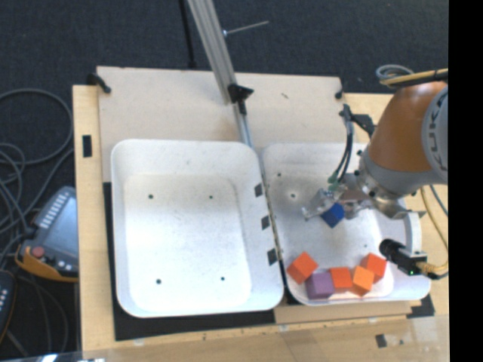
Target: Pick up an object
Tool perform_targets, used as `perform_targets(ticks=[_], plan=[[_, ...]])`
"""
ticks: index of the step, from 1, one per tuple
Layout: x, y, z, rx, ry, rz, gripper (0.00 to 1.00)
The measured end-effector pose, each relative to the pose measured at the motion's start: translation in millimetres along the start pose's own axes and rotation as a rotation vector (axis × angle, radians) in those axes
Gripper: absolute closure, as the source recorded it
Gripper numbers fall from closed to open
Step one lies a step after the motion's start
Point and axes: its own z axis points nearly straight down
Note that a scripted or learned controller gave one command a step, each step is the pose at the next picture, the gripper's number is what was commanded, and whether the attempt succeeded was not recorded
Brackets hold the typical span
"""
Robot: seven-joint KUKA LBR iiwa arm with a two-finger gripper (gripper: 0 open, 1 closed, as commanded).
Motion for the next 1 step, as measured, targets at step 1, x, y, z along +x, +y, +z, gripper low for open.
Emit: perform_targets(ticks=[1], plan=[[-74.7,-40.5,-0.2,0.003,-0.004,0.002,0.0]])
